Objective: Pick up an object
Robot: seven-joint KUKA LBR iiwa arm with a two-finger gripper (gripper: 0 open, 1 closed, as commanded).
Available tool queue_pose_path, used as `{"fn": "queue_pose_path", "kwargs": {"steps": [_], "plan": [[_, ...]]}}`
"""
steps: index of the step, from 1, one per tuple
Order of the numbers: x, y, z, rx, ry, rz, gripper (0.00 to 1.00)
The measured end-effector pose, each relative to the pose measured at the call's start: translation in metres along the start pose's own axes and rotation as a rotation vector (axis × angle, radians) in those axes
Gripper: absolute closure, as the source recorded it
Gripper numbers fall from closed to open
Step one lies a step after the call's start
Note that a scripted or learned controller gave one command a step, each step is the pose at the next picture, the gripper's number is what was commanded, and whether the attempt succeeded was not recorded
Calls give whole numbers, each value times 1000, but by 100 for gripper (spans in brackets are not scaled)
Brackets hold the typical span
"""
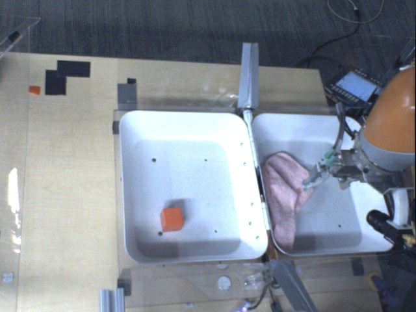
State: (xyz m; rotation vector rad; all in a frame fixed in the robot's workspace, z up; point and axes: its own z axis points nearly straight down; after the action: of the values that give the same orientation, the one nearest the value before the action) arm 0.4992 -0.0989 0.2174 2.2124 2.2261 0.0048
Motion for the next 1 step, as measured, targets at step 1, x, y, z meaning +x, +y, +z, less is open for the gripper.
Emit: {"fn": "queue_pose_path", "kwargs": {"steps": [1], "plan": [[-27, 84, 120, -4, 0, 72, 0]]}}
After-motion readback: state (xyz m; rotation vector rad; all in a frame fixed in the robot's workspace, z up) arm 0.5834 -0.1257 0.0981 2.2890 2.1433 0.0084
